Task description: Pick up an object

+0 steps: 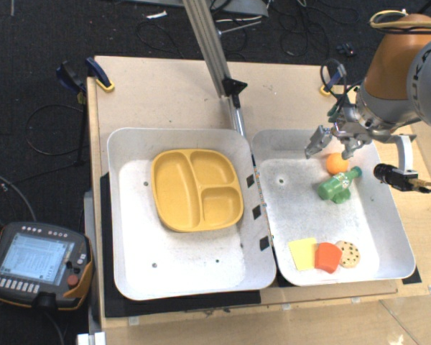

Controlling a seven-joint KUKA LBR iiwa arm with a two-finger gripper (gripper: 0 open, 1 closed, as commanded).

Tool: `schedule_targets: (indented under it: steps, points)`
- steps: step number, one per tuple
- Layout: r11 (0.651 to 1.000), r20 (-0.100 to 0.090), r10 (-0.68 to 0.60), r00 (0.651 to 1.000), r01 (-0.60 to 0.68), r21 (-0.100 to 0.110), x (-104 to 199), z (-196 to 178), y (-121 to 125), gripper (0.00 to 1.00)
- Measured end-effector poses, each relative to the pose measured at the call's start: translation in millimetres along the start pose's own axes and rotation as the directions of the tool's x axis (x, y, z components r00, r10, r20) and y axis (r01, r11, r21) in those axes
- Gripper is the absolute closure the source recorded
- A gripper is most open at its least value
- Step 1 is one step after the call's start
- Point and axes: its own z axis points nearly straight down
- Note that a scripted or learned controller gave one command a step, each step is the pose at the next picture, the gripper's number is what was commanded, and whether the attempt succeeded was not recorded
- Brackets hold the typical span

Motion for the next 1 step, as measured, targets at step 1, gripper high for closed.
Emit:
schedule_targets:
  steps: [1]
  points:
    - [1.000, -0.001, -0.002, 1.000, 0.002, 0.002, 6.7, 62.8, -2.2, 0.00]
